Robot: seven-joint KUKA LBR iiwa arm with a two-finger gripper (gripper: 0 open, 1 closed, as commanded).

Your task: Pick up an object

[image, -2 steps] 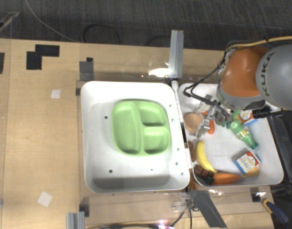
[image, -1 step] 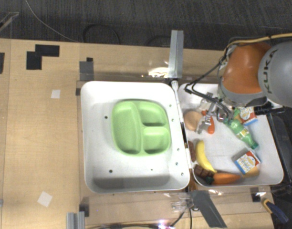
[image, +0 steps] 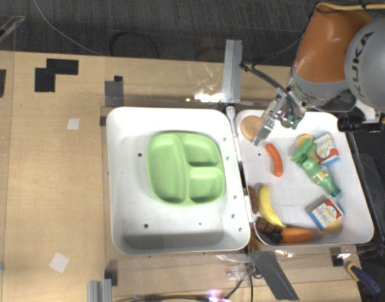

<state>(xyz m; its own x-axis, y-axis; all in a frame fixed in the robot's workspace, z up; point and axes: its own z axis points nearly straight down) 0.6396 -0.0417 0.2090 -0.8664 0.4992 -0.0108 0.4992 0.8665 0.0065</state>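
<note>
Nearest me in the right-hand shallow white bin (image: 359, 228) I see an orange carrot-shaped toy (image: 297, 234) lying along the front wall, touching a dark brown block (image: 268, 228) at its left end, with a yellow plastic banana (image: 268, 206) just behind, curving up along the bin's left wall. To the right of these sits a small white-and-orange printed carton (image: 324, 213). Further back a green plastic bottle with a label (image: 323, 180) lies tilted, then a red sausage-shaped toy (image: 275, 159) near the middle, a green leafy toy (image: 302, 151) and a second printed carton with blue edging (image: 326, 150) beside it. In the far left corner rests a round tan bun-like piece (image: 250, 128) — the two-finger gripper (image: 263, 134) hangs just beside it, above the sausage toy, and I see nothing between its fingers, though I cannot tell how far apart they stand. The left-hand white bin (image: 126, 168) holds a pale green divided plastic tray (image: 184, 167) — well apart from the arm.
</note>
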